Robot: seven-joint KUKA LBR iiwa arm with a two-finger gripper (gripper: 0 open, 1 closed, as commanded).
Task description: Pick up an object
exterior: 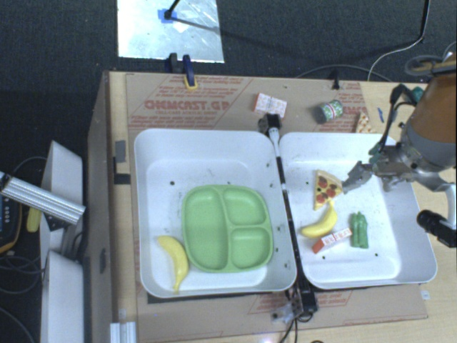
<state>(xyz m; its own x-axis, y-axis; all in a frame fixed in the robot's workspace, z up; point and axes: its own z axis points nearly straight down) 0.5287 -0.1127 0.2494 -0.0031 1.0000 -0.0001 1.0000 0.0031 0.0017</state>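
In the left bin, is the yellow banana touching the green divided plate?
Touching. In the camera view the banana lies against the lower-left rim of the green plate, with no white bin floor visible between them.

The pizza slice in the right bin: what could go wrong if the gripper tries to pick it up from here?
1. The pizza slice lies flat, so the gripper may slide off it.
2. A banana lies just below its tip and could be pushed or caught.
3. The slice sits near the divider between the bins, so a finger may hit it.
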